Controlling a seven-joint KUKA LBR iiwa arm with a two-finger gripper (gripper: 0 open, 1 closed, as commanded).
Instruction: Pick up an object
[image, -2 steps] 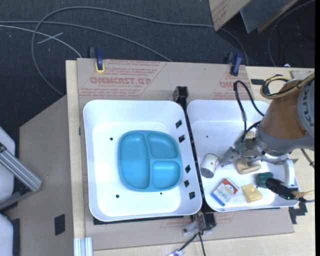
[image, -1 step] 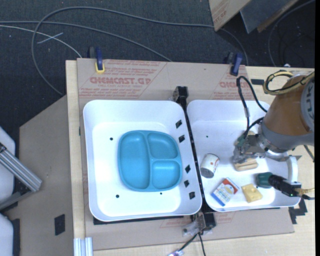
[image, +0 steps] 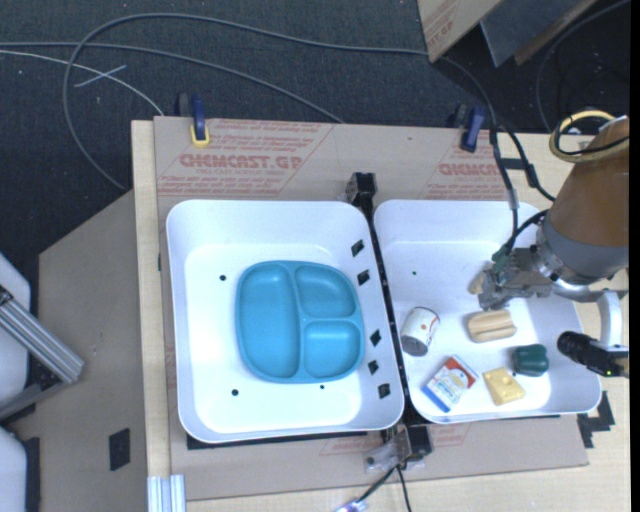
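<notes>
In the right bin (image: 440, 225) lie a tan bread-like block (image: 490, 325), a white cup on its side (image: 419, 330), a red and white packet (image: 449, 383), a yellow block (image: 503, 385) and a dark green piece (image: 529, 359). My gripper (image: 497, 285) hangs low over the right bin, just above and behind the tan block. The wrist and cables hide how the gripper's tips stand. Nothing shows between them.
The left bin (image: 200, 240) holds a blue divided plate (image: 299, 320). Black clips (image: 362, 187) join the two bins along the middle. Blue clamps (image: 199, 118) pin the cardboard sheet at the back. The grey and orange arm (image: 595, 215) covers the right bin's far right side.
</notes>
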